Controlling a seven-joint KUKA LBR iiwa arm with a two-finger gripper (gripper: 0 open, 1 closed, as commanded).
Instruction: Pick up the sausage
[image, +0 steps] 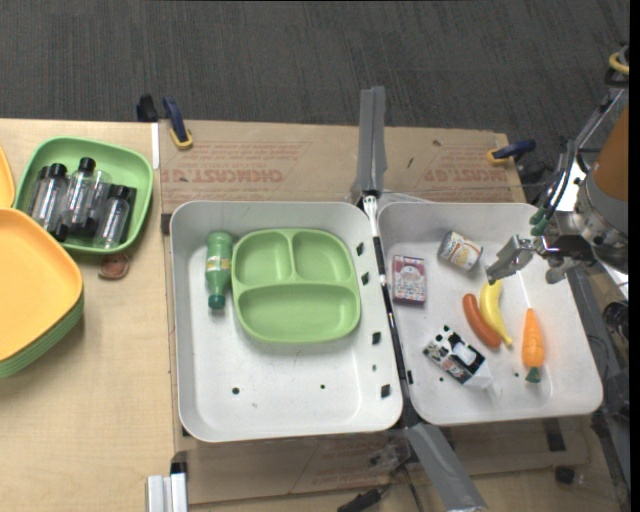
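The sausage (479, 320), reddish-orange and slim, lies in the right bin (575, 395) right beside a yellow banana (494, 310). My gripper (531, 264) hovers over the bin's far right part, above and to the right of the sausage and apart from it. Its fingers (506, 262) are spread open with nothing between them.
The right bin also holds a carrot (533, 341), a small can (460, 250), a pink card box (409, 279) and a black-and-white packet (456, 357). In the left bin (280, 400) lie a green divided plate (296, 284) and a green bottle (218, 268). Clamps and trays sit outside.
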